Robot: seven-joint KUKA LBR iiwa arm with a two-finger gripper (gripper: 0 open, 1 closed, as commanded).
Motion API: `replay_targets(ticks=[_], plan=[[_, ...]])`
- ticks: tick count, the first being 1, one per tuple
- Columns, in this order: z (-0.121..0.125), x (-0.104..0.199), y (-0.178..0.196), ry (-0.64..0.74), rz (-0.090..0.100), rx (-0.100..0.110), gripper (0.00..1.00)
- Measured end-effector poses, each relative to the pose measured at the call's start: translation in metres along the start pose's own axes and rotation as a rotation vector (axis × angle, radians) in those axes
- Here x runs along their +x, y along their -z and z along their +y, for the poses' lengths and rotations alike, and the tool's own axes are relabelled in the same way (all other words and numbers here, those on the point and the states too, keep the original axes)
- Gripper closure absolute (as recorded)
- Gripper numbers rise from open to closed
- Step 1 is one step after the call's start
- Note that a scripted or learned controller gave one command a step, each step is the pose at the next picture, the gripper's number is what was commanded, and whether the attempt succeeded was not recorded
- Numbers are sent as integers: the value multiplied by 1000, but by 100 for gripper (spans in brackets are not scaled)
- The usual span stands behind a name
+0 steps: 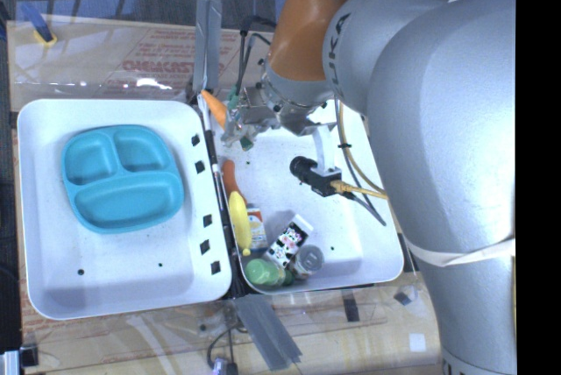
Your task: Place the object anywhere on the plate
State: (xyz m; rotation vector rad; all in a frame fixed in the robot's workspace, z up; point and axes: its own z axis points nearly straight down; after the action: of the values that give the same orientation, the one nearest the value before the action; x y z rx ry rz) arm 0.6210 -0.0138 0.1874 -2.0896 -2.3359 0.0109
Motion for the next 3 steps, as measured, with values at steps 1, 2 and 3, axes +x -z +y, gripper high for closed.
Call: replay_targets(ticks=[1, 2, 3], plan=[[-27, 56, -1, -126, -1, 3, 100], [-26, 56, -1, -126, -1, 3, 0], [-27, 56, 4, -120, -2, 13, 100]])
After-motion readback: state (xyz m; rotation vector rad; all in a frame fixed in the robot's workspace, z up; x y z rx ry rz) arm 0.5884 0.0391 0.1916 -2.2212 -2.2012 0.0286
